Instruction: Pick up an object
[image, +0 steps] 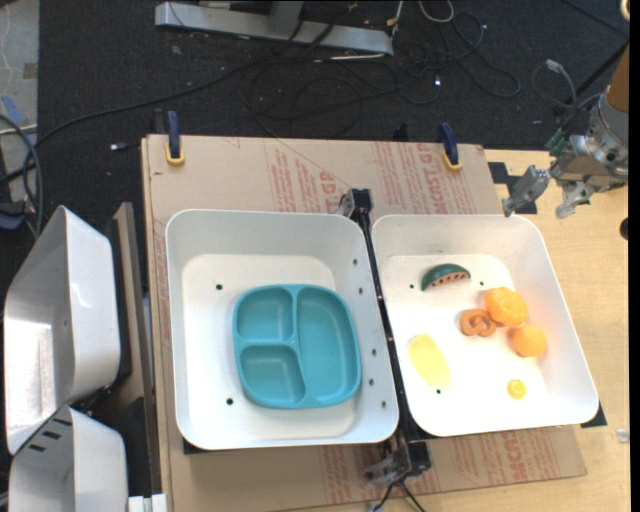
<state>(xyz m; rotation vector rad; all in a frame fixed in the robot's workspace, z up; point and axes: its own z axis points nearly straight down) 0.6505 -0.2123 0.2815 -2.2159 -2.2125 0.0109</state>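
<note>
Left bin (190, 300): teal divided plate (296, 345). Right bin (560, 300): toy foods (oranges, pretzel, melon slice). Gripper (545, 195) above bench, fingers spread, grasping nothing.

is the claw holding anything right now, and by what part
Nothing is held: the claw sits open beyond the right bin's top right corner, with nothing between its fingers.

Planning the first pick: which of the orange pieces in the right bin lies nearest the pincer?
The larger orange fruit, uppermost of the orange pieces. The other round one sits lower, the orange ring further left. The pincer hovers beyond the bin's upper right corner.
</note>
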